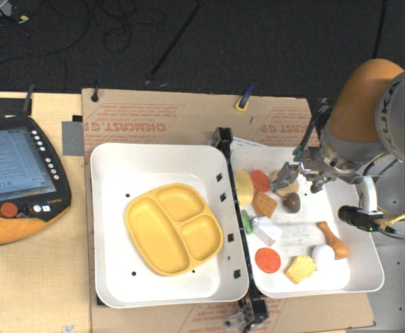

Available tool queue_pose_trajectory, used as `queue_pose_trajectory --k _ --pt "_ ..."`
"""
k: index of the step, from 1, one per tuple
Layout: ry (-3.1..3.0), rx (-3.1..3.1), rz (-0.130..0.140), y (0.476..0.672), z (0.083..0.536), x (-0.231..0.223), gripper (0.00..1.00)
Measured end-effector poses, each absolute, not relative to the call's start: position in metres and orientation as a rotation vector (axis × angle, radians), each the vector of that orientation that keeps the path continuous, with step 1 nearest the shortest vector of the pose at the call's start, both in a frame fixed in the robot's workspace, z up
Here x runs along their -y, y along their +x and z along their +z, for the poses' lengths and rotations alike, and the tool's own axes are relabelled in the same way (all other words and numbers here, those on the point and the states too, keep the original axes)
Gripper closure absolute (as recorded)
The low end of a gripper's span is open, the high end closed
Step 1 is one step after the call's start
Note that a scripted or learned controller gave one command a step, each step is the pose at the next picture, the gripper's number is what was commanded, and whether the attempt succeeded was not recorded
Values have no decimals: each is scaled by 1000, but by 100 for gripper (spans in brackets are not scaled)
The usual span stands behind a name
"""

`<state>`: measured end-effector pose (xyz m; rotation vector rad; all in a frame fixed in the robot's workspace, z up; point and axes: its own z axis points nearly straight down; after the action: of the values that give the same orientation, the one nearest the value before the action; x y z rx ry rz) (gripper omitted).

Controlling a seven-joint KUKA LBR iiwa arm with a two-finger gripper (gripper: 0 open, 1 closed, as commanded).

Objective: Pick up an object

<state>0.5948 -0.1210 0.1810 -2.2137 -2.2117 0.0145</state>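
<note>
The gripper (288,179) hung low over the far part of the right bin (369,272), reached in from the right; whether it was spread or closed could not be told at this angle, and nothing was seen held in it. The candidate objects lay clustered in that bin: a dark brown piece (292,202) just near of the gripper, a tan waffle-like piece (264,204) beside it to the left, a red piece (260,180) and a pale yellow piece (243,184) further left against the divider. Nearer the front lay a red disc (268,260), a yellow shell-shaped piece (301,269), a white egg-like object (322,254) and an orange-brown drumstick shape (333,239). The left bin (112,161) carried a yellow divided tray (173,227). The step in hand was judged to be the descent onto a chosen object. The dark brown piece appeared the closest target and stood slightly apart from its neighbours, which favoured a clean grasp. The gripper should have been centred over it before lowering, with the closing line kept clear of the waffle-like piece. A vertical lift was advised, followed by a check that the object was carried.
</note>
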Motion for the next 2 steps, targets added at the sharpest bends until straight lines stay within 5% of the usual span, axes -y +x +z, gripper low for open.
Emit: queue_pose_trajectory --k 1,2 --pt "-2220 2222 1 598 189 121 0" --pt "-2216 2218 7 596 127 126 0"
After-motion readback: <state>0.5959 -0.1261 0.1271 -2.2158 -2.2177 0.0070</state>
